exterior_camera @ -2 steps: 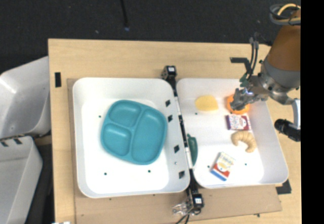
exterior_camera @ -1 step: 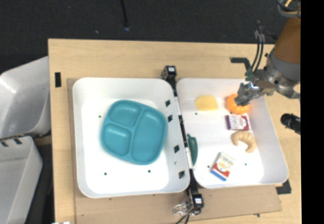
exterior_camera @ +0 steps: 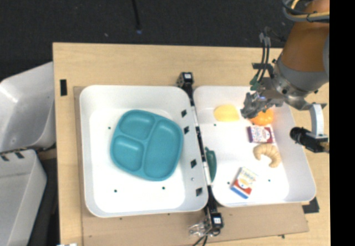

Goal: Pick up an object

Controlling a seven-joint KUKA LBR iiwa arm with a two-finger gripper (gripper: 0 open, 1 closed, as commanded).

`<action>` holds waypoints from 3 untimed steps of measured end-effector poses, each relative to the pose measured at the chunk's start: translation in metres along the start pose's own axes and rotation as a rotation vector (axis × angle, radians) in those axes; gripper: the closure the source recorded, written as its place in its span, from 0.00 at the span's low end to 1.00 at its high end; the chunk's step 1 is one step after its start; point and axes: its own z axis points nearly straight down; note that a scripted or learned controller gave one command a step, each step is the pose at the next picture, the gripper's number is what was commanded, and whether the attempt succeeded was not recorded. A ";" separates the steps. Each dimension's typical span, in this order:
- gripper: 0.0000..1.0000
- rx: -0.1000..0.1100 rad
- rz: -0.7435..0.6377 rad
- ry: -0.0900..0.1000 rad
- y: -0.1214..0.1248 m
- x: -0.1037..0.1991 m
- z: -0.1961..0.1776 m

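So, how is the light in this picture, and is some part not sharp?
Camera view: even, soft light with faint shadows; the white bins look bright with mild glare; the gripper and small items such as the croissant are slightly blurred; the background beyond the bench is dark.

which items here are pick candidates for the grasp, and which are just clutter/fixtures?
Pick candidates, all in the right bin:
- yellow item
- orange item, partly under the gripper
- purple packet
- croissant
- small carton

Lying about:
- teal divided plate in the left bin
- green object at the divider between bins
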 end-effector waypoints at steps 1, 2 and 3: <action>1.00 0.001 -0.002 0.001 -0.011 0.062 0.002; 1.00 0.002 -0.001 0.001 -0.021 0.114 -0.003; 1.00 0.003 -0.002 0.001 -0.041 0.171 0.008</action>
